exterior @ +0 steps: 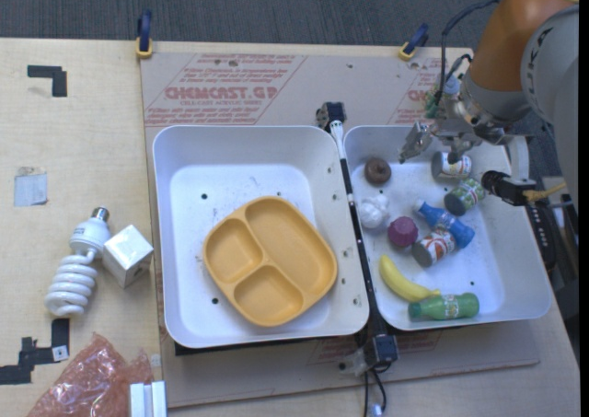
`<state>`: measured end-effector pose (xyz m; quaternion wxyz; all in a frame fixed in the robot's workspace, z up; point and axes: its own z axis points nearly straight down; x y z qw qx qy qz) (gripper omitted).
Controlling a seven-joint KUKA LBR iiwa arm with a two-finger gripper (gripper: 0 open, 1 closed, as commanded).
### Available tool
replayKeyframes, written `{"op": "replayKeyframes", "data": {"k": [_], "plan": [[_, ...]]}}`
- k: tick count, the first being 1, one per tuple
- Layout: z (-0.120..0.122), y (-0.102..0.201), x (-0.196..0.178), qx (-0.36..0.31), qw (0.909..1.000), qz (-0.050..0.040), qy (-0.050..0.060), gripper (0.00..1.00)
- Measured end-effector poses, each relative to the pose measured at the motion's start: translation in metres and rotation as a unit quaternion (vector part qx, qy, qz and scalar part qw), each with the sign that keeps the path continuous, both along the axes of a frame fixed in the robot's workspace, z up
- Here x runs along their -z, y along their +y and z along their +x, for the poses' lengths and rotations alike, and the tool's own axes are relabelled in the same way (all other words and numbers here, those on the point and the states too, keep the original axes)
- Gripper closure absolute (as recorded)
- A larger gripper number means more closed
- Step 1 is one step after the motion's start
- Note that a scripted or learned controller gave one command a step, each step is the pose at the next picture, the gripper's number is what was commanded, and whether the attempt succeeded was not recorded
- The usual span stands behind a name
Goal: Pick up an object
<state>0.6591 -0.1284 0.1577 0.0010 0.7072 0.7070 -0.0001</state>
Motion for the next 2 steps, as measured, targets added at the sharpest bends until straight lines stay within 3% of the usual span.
{"op": "replayKeyframes", "data": {"k": [1,2], "plan": [[0.000,-0.034,0.009,0.000,1.0000,-0.0001,0.000,0.00],[-0.004,0.013,0.068,0.002,1.0000,0.0016,0.009,0.00]]}}
